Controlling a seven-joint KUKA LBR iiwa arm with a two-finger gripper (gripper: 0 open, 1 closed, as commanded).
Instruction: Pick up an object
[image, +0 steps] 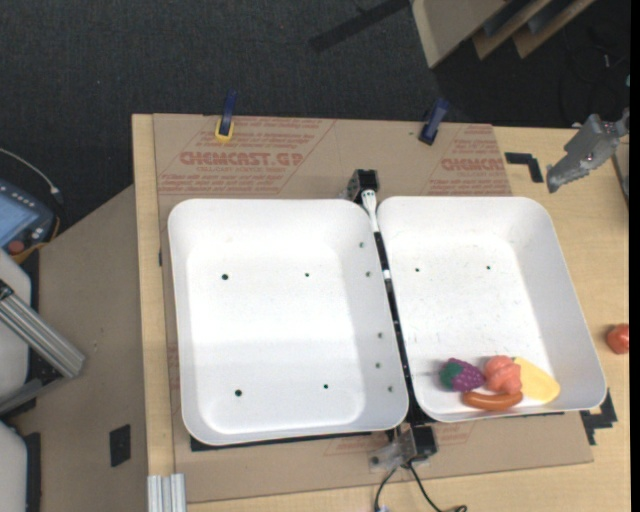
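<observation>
Toys clustered, right bin (480, 225) near corner: grapes (461, 375), sausage (492, 400). Light, hard, slick. Sausage easiest, pinch mid-length. My fingers (588, 152): state unclear.

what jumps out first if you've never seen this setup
The bright toy food heaped in the right bin's near corner: purple grapes, an orange-red piece, a yellow piece and a sausage. One small orange item lies outside on the bench, and the gripper hangs at the far right.
</observation>
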